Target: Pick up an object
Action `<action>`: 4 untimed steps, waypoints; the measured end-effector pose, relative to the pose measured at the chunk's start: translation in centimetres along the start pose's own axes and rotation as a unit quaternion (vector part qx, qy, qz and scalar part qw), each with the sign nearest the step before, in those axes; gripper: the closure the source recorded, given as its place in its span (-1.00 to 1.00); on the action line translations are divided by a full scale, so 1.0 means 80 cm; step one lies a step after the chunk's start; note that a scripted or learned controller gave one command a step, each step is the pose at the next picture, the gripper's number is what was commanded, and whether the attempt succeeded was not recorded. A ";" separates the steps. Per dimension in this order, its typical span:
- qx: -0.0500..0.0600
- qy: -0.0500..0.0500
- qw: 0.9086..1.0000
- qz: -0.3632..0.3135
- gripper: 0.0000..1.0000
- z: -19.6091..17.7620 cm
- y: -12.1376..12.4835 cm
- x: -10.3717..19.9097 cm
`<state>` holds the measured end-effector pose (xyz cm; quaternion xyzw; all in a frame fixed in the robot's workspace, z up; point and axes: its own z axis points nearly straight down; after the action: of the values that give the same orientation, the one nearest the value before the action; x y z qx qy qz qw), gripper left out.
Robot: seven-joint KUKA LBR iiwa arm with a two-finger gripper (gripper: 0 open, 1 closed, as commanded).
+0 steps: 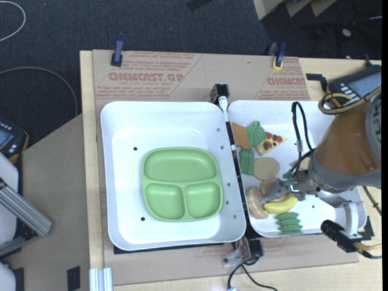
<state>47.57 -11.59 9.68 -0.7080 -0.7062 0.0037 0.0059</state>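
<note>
Two white bins side by side on the surface (pixel 91 162). Left bin (pixel 121 126): one green divided plate (pixel 180 183), three compartments. Right bin (pixel 315 220): about eight toy foods heaped at its left side (count uncertain where they overlap), including one pizza slice (pixel 271 142), one banana (pixel 280 206), one tan disc (pixel 265 168), one green pod (pixel 289 223). Hand (pixel 285 190) low over the heap, just above the banana; finger state: cannot tell. Two clamps, blue (pixel 117 50) and yellow (pixel 278 55), on the board's far edge.

The bench (pixel 182 74) carries two white bins side by side. The left bin (pixel 121 174) touches the right bin (pixel 315 223), apparently clipped together.
</note>
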 end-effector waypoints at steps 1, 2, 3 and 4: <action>-0.008 -0.002 1.000 0.000 1.00 -0.024 0.004 0.000; -0.007 -0.002 1.000 0.000 1.00 0.015 0.005 -0.002; -0.012 -0.001 1.000 -0.005 1.00 -0.136 0.005 0.075; -0.009 0.000 1.000 -0.008 1.00 -0.178 0.002 0.222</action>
<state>47.96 6.15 23.94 -0.7022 -0.7120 -0.0031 -0.0003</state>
